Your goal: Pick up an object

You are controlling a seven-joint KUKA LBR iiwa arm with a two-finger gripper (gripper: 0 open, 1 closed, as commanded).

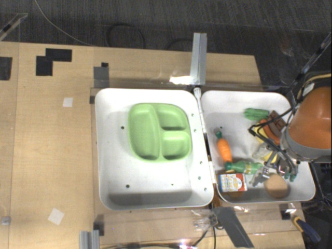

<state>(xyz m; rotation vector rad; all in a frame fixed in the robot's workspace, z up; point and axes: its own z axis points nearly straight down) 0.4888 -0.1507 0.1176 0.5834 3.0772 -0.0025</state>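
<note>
The gripper (270, 166) is low in the right bin (228, 104) on the approach — its hold, if any, I cannot tell — with a tan ball (276, 186) just below it, so next comes a clean closing there.

My arm (311, 123): one unit, with a broad rounded orange band above the wrist and a grey ring beneath it. Cables: dark loops, black and reddish-brown, bundled at the band's left side; further thin black leads run up along its top. My gripper (271, 166): a cluttered metal assembly, silver-grey with small green and pale fittings; finer detail is too small to make out.
</note>
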